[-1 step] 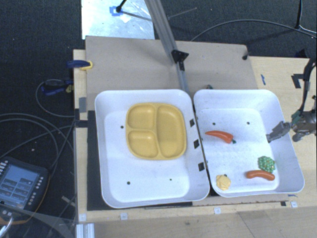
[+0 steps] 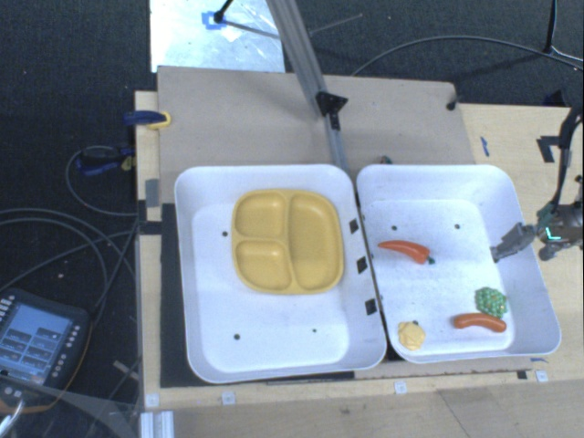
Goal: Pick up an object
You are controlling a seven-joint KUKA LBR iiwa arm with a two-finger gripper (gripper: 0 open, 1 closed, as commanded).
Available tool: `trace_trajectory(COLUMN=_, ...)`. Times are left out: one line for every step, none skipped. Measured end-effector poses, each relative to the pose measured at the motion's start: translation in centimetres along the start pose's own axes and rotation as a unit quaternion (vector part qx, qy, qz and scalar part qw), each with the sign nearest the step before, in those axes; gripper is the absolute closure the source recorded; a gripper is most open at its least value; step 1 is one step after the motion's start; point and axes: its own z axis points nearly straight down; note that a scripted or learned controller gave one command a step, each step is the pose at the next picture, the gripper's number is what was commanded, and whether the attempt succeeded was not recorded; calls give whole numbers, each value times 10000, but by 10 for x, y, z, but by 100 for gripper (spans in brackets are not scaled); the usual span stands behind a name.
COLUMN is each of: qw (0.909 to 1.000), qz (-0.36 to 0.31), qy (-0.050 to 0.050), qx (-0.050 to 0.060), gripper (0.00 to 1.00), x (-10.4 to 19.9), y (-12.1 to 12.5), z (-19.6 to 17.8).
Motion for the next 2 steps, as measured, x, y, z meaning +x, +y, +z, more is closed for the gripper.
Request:
trace_trajectory(qw=10000, qz=16, qy=5, qx=26, gripper=0, x=-3, y=1, z=42)
trace_trajectory(qw=10000, qz=16, qy=6, qx=28, gripper=0, x=-7, y=0, z=85)
